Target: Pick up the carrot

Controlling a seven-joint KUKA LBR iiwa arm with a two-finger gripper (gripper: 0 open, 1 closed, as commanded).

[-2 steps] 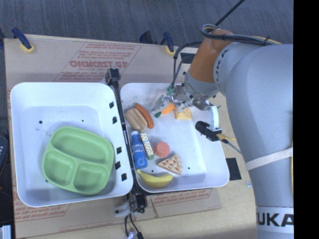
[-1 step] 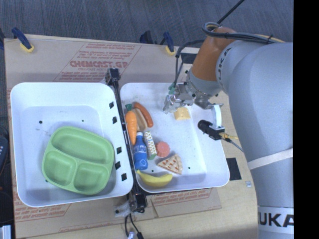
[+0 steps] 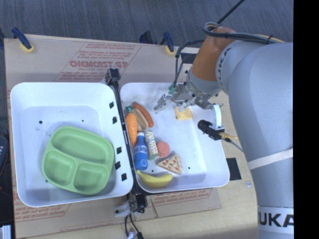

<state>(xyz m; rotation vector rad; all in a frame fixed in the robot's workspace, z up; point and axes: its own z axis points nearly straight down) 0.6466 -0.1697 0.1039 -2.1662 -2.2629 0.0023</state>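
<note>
The carrot [image 3: 131, 127] lies lengthwise against the left wall of the right bin [image 3: 209, 169], right by the divider between the two bins, with a hot dog [image 3: 142, 114] touching it on its upper right and a blue bottle [image 3: 140, 153] just below it, so it is hemmed in on three sides. The gripper [image 3: 164, 102] hovers over the upper middle of that bin, up and to the right of the carrot and apart from it, its fingers parted a little with nothing between them. A yellow cheese piece [image 3: 183, 114] sits just beside the wrist. The middle and right floor of the bin are open; a pizza slice [image 3: 171, 165] and a banana [image 3: 154, 179] crowd the lower edge. The left bin [image 3: 30, 103] holds a green divided plate [image 3: 78, 159]. Both bins rest on cardboard [image 3: 94, 59] clipped to a wooden bench, with grey carpet beyond.
</note>
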